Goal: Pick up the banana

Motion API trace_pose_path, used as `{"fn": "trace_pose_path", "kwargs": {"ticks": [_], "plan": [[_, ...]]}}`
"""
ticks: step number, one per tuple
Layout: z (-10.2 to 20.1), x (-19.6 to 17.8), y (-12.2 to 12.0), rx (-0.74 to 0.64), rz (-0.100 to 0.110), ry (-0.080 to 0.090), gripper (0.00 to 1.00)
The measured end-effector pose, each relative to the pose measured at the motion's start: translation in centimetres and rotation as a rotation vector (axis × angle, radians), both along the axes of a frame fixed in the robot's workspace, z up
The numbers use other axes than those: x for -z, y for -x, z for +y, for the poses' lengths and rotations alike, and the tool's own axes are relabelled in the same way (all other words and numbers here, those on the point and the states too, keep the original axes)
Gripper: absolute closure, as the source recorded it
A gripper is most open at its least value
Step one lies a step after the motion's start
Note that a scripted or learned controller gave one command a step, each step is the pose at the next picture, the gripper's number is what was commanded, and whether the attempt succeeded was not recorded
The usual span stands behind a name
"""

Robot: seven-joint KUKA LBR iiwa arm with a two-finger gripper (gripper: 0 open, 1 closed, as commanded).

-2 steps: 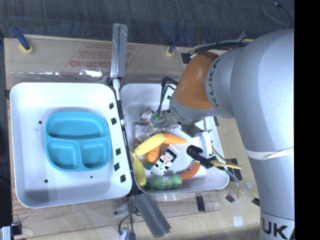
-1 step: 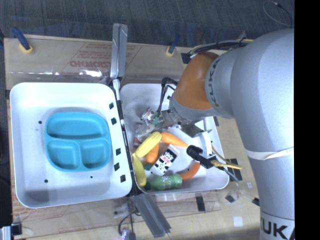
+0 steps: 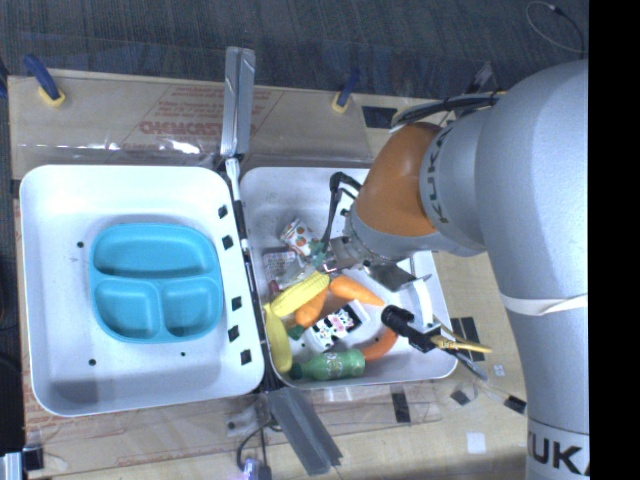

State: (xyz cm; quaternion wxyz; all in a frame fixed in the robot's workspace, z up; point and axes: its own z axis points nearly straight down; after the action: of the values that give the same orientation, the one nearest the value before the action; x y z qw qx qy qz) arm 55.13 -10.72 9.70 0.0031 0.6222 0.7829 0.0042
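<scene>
Crowding the banana [image 3: 279, 342] in the right-hand bin [image 3: 300, 183] is a heap of items. The banana lies at the bin's lower-left corner, along the wall next to the divider, lengthwise approx. top-to-bottom in frame. Obstructions: a yellow corn cob [image 3: 301, 293] sits just above it in frame, at or over its upper end; a green bottle-shaped item [image 3: 332, 366] lies at its lower end along the bin's bottom wall; a white box w/ black print [image 3: 336, 326] sits just to its right. Further right are a carrot [image 3: 356, 289] and two more orange pieces, one [image 3: 310, 313] beside the cob and one [image 3: 381, 345] near the green item. Upper part of heap: a small white-and-red item [image 3: 296, 235] and clear wrapping [image 3: 279, 263]. Qty: bins 2; banana 1; cob 1; green item 1; box 1; orange pieces 3; blue tray 1. The blue tray [image 3: 155, 278], w/ 3 compartments, sits in the left-hand bin [image 3: 50, 298]. The arm [image 3: 530, 198] reaches in from the frame's right, w/ its orange band [image 3: 400, 193] over the right-hand bin's upper right and the wrist angled down and left. The gripper [image 3: 326, 256] is low over the heap's upper centre, near the cob and apart from the banana. The wrist hides its tip, so its open/closed state cannot be told.
</scene>
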Motion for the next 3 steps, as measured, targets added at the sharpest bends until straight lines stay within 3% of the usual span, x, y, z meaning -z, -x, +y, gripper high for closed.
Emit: {"fn": "trace_pose_path", "kwargs": {"ticks": [1, 2, 3], "plan": [[5.2, -9.5, -4.4, 0.071, 0.012, 0.002, 0.0], [4.5, -12.3, -1.7, 0.218, 0.015, 0.001, 0.0], [1.4, -3.7, 0.5, 0.151, 0.015, 0.002, 0.0]]}}
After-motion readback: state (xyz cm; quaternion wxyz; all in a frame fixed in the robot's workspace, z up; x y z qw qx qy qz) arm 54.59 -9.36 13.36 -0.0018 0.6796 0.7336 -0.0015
